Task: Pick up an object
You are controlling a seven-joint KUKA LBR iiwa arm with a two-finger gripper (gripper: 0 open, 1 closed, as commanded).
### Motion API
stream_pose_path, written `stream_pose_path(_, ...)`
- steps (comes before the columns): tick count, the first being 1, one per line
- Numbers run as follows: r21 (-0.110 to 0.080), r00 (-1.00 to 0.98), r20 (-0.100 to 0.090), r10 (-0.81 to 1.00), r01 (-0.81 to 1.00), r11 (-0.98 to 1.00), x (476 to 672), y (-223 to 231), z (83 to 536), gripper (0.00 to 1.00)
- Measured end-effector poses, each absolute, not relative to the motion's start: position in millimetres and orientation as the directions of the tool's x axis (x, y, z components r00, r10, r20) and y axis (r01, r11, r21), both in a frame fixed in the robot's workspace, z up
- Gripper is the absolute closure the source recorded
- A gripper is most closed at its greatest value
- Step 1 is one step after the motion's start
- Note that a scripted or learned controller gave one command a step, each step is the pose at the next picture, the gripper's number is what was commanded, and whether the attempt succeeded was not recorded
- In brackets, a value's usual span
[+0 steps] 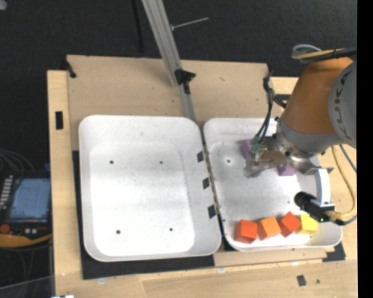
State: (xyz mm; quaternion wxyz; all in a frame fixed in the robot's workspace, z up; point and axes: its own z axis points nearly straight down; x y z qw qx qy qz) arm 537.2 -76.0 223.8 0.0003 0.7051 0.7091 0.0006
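My gripper (256, 166) hangs low over the middle of the right bin (236, 191), its tips close to the bin floor. A purple block (245, 146) lies just behind it, partly hidden by the wrist, and another purple piece (287, 170) peeks out to the right of the gripper. Along the bin's front edge sit a red-orange block (245, 230), an orange block (270, 227), a red block (290, 223) and a yellow block (309, 223) in a row. I see nothing between the fingers.
The left bin (143, 185) lies beside the right one, with a hinged divider (208, 172) between them. A slanted metal pole (168, 42) rises behind the bins. A black cable fitting (308, 202) hangs from the arm above the yellow block.
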Motion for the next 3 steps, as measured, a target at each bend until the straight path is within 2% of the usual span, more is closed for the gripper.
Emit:
stream_pose_path(2,0.0,-0.009,0.002,1.0,1.0,0.009,533.6,36,217,1.0)
stream_pose_path(3,0.0,-0.004,0.002,1.0,1.0,0.004,532.8,96,231,1.0)
